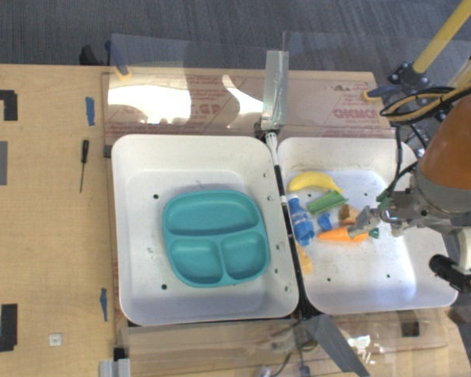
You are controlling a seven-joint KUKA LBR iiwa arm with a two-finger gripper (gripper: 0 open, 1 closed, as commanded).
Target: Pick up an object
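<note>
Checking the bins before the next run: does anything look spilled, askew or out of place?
Nothing looks spilled or damaged. The teal divided plate lies flat in the left bin. The banana, blue bottle and carrot lie clustered in the right bin.

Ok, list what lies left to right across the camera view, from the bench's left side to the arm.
Screwdriver → left bin → teal tray → blue bottle → carrot → gripper → arm. The banana, green piece and other small toys overlap in the order, so they are left out.
</note>
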